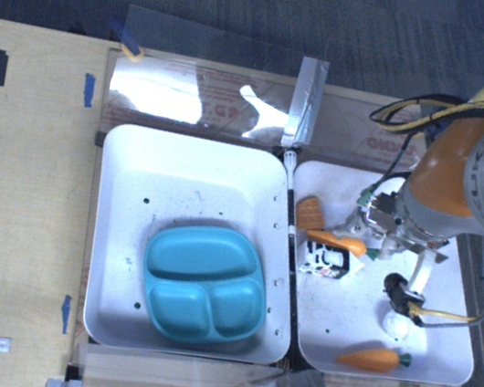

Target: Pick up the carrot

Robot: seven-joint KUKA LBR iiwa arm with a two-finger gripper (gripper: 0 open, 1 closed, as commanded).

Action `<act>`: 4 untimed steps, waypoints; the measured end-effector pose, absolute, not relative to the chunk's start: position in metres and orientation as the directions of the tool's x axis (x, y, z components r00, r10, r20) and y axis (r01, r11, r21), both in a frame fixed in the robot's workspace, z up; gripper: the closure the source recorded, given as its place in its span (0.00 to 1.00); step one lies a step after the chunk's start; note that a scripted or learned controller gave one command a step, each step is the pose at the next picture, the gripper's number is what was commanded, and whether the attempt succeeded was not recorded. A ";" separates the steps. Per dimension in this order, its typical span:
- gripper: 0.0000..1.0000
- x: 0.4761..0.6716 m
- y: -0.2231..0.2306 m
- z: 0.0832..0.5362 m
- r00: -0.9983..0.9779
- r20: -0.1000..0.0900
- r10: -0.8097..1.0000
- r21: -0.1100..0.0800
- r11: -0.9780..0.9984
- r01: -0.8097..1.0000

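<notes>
Right bin: carrot lying flat near the front wall, green end pointing right. Further back, a second carrot beside a black-and-white item and a brown piece. Claw at that second carrot's right end; grip state unclear. Left bin: blue tray.

I see a blue divided tray sitting in left bin. Right bin has a brown bread-like piece near its left wall, black-and-white item just below.
</notes>
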State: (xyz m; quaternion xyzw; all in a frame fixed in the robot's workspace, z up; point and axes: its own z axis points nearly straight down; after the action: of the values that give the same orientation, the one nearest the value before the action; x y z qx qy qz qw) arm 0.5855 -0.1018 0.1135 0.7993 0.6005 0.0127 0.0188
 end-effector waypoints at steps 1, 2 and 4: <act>1.00 0.614 -0.027 0.182 0.330 -0.001 0.944 -0.005 -0.330 0.944; 0.00 0.613 -0.029 0.181 0.332 -0.004 0.943 -0.007 -0.332 0.943; 0.00 0.611 -0.051 0.181 -0.079 -0.001 0.997 -0.005 0.079 0.997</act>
State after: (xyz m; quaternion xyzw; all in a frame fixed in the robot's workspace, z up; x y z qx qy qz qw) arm 0.6108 -0.0511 0.1808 0.6785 0.7346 -0.0019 -0.0014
